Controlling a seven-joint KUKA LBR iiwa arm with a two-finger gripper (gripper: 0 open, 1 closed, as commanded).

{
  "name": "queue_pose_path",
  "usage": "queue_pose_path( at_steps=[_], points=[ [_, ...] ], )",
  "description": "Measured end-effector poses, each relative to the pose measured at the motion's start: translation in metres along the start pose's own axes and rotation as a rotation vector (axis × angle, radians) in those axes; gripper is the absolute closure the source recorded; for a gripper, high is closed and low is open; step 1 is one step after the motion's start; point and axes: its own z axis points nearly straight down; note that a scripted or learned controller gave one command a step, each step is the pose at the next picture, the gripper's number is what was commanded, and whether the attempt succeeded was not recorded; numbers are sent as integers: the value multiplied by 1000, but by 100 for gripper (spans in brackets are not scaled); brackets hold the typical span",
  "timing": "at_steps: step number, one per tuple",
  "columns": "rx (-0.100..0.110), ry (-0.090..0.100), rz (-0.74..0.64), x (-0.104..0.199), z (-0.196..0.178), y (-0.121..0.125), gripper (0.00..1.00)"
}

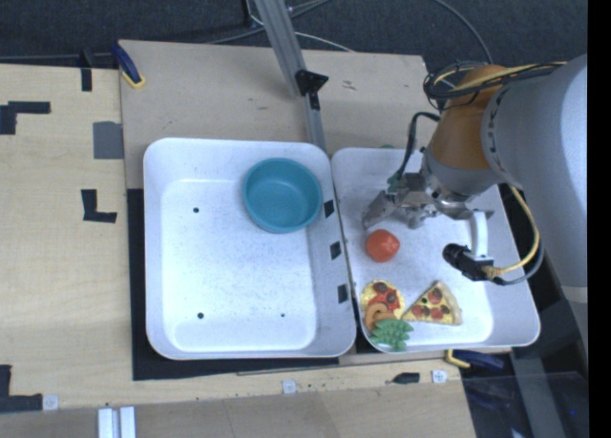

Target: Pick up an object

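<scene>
Arm came in from the right, orange band above the wrist, end effector [382,214] low over the right bin [511,326], in its upper half. Fingers [374,213] were spread apart, pointing toward the bin's left wall, nothing between them. Red tomato-like ball [383,244] sat just below the fingertips, close but apart as far as I could see, not gripped. Further toward the near edge of the same bin: pizza slice [434,304] lying flat, and just left of it a toy with orange, yellow and red rings [380,299] with a green leafy piece [390,332] right beneath, touching or nearly. Left bin [191,264] held a blue bowl [282,194] upright in its upper right corner, well apart from the arm. Both bins sat side by side on the tan surface [57,236], walls touching. Black-tipped attachment with a yellow cable [470,260] hung off the wrist over the right bin
</scene>
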Motion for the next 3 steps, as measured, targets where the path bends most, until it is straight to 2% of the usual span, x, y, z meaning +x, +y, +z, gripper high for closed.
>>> queue_pose_path(
  at_steps=[1, 3],
  points=[
    [-4, -1, 0, 0, -13, 1, 100],
    [-7, 0, 0, 10, -111, -8, 100]
  ],
)
